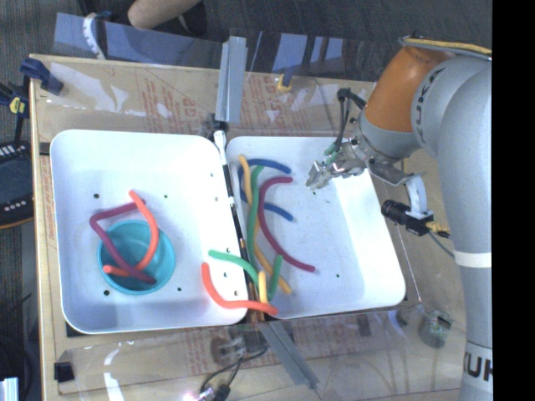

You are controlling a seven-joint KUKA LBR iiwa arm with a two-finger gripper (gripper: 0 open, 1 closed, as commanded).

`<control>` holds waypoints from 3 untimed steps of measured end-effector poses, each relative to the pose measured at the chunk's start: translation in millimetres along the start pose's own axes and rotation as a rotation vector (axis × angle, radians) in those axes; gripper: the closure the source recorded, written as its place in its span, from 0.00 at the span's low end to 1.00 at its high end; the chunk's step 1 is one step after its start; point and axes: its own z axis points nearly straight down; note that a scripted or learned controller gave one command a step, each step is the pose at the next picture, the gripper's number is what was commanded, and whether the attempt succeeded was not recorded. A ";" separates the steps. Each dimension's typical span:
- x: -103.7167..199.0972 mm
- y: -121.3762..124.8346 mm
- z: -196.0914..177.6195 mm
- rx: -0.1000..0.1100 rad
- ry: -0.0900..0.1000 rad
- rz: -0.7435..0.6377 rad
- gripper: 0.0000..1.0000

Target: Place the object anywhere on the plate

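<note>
A round blue plate (138,259) lies in the left bin (75,165), toward its front. An orange strip (149,224) and a purple strip (107,228) are draped over the plate. The right bin (368,249) holds a tangle of flexible strips: blue (269,166), green (256,197), purple (276,228) and yellow (250,224). My gripper (320,176) hangs over the back right part of the right bin, to the right of the strips and apart from them. I see nothing in it.
A green strip (233,261) and an orange strip (219,294) lie across the divider between the bins, at the front. The arm's orange band (401,82) and grey body stand over the right bin's right rim.
</note>
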 end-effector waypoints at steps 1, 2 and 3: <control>2.0 1.7 -10.5 -0.001 0.002 -0.006 1.00; 3.1 3.0 -20.9 -0.003 0.003 -0.012 1.00; 5.7 -36.3 8.4 0.000 0.001 -0.039 1.00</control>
